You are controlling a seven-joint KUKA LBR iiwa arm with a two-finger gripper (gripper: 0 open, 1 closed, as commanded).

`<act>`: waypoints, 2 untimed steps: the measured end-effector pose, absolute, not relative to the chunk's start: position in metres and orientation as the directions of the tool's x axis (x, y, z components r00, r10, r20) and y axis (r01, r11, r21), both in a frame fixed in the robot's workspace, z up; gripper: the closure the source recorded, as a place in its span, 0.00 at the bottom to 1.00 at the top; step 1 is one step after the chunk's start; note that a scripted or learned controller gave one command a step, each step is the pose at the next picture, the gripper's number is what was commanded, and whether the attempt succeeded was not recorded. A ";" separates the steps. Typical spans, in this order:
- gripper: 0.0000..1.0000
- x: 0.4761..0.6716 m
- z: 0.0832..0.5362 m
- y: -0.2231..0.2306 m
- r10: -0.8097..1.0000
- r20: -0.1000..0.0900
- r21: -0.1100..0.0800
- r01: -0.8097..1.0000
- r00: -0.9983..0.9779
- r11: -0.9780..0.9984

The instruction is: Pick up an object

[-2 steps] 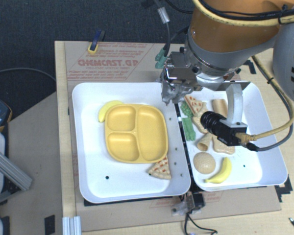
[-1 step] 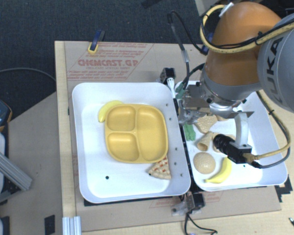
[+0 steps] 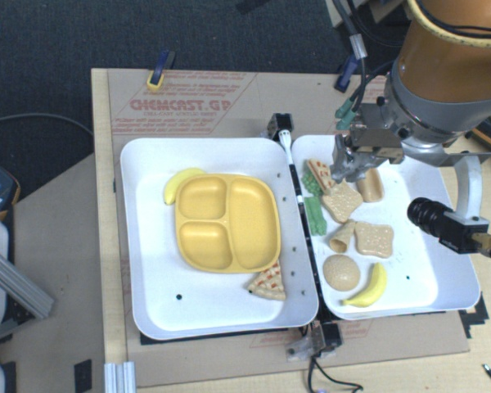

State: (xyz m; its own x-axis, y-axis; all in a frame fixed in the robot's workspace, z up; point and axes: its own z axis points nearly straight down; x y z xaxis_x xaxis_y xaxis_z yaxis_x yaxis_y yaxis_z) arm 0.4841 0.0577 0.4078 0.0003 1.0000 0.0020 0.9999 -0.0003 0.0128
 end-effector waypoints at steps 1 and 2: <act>1.00 0.484 0.413 0.059 1.000 0.000 0.005 1.000 -0.001 0.001; 1.00 0.545 0.337 0.057 1.000 -0.002 -0.009 1.000 0.002 -0.002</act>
